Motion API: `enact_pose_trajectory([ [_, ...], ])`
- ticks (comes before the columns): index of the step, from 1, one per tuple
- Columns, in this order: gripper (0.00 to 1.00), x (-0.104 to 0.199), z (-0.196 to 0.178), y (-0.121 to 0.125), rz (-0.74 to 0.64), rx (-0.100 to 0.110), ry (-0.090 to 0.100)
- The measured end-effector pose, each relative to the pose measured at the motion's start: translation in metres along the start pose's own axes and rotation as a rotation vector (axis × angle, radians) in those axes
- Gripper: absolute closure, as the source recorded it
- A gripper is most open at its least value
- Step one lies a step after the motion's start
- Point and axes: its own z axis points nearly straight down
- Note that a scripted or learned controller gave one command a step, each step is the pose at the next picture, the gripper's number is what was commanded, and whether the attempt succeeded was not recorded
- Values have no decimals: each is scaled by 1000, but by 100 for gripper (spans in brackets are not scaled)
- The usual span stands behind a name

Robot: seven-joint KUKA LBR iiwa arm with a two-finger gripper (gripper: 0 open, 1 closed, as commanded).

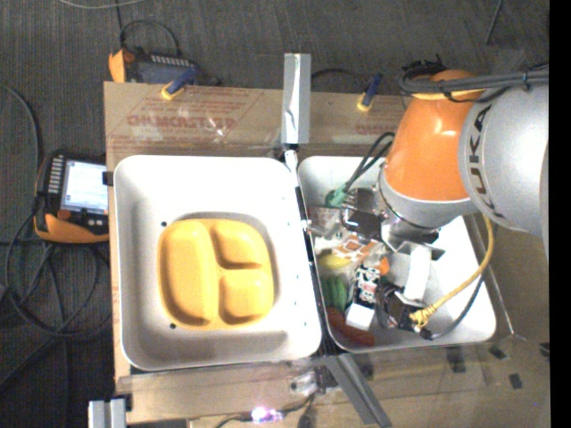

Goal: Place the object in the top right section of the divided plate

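The yellow divided plate (217, 270) lies in the left white bin (134, 239), with one long section on its left and two smaller ones on its right; nothing sits on it. My gripper (361, 270) is low over the left part of the right bin (477, 324), mostly hidden under the orange and grey wrist. Crowded around it are small objects: a yellow piece (335, 259), a green one (335, 289), a black-and-white patterned item (366, 283), a white block (359, 316) and a red piece (354, 331). Whether any of them is held is hidden.
Another green object (335, 196) lies near the right bin's back left corner. The shared wall between the bins (308, 266) runs just left of the gripper. A cardboard sheet (196, 119) lies behind the bins, and a handheld pendant (76, 194) sits left of the bench.
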Motion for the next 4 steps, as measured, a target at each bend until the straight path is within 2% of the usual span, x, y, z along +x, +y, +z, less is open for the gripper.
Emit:
enact_pose_trajectory([
  [1, 100, 23, 44, -8, 48, 4, 0],
  [2, 100, -9, 77, 1, 81, 4, 0],
  [3, 100, 9, 2, 0, 74, 1, -1],
  [4, 100, 34, 66, -9, 59, 4, 0],
])
